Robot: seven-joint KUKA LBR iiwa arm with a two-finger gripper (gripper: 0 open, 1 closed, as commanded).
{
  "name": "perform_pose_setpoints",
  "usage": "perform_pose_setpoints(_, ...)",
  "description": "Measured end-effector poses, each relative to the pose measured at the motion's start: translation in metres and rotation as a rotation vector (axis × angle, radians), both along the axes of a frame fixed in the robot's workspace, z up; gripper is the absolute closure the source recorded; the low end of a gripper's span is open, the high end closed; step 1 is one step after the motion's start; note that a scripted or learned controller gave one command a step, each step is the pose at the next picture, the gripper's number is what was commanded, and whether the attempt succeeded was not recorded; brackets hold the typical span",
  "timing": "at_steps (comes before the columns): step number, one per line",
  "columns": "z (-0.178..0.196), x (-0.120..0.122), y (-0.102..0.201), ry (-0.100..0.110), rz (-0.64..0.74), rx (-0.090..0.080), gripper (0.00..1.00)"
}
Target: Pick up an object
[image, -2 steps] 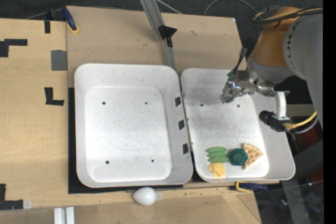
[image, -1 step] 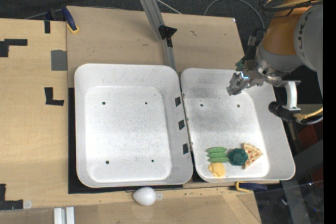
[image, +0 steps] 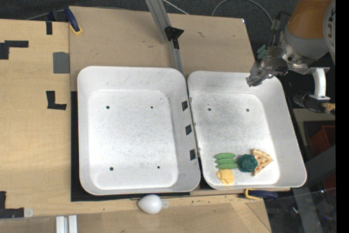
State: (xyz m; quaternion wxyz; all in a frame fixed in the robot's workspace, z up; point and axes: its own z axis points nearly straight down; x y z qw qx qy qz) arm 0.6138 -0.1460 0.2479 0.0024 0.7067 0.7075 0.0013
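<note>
Pincer (image: 255, 80) hovers over right bin's (image: 283, 112) far corner, touching nothing.

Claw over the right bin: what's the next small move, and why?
Probably carry the claw along the shallow white right bin toward its near edge. The claw sits over the bin's far right corner, on bare floor, while the small toy items, a green pea pod, a yellow piece, a dark green lump and a pizza-slice shape, are clustered at the near edge.

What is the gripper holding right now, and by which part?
Nothing. The gripper hangs over the right bin's far corner, with nothing between its fingers. The toys lie in the bin's near corner.
</note>
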Motion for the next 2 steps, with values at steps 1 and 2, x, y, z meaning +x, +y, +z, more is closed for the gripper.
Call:
perform_pose_setpoints(1,-0.01,-0.008,0.045,0.008,0.004,0.003,1.0)
perform_pose_setpoints(2,-0.004,-0.015,0.096,0.007,0.005,0.004,1.0)
